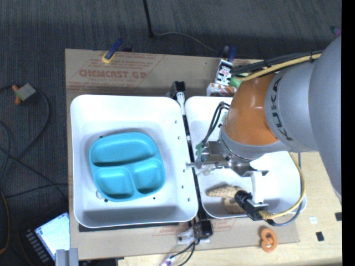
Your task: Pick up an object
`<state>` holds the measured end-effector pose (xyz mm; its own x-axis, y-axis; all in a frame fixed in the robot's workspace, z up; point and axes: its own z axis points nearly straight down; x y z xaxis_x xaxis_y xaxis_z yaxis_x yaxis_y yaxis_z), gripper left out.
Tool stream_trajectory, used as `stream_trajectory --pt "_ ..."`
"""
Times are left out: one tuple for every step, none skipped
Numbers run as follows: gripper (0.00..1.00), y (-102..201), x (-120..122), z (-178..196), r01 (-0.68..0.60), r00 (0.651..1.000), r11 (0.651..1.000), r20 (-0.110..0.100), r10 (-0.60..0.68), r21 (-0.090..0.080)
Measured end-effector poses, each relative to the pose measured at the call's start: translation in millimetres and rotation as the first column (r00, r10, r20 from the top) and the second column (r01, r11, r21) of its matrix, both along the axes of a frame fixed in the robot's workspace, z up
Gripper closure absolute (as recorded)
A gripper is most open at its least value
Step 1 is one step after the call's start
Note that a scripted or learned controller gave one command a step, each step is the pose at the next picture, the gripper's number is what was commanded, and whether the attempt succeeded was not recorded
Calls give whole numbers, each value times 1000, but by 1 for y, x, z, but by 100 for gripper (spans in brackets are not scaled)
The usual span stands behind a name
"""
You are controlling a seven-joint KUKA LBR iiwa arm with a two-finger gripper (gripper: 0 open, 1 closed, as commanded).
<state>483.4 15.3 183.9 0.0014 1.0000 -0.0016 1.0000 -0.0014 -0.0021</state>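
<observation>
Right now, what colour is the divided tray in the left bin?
Light blue. The divided tray shows clearly against the white left bin in the camera view.

A sky-blue plastic divided tray [127, 165] with rounded corners and three compartments lies flat and right way up in the left white bin [83, 115], slightly skewed, its long compartment toward the far side and two smaller ones nearer; a tan, knobbly, elongated object [222, 192] lies on its side on the floor of the right white bin [197, 107], near the front edge, partly hidden beneath the arm's wrist.
</observation>
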Motion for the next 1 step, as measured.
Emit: stream_trajectory --pt "100 -9 0 0 -1 1000 1000 1 1 1"
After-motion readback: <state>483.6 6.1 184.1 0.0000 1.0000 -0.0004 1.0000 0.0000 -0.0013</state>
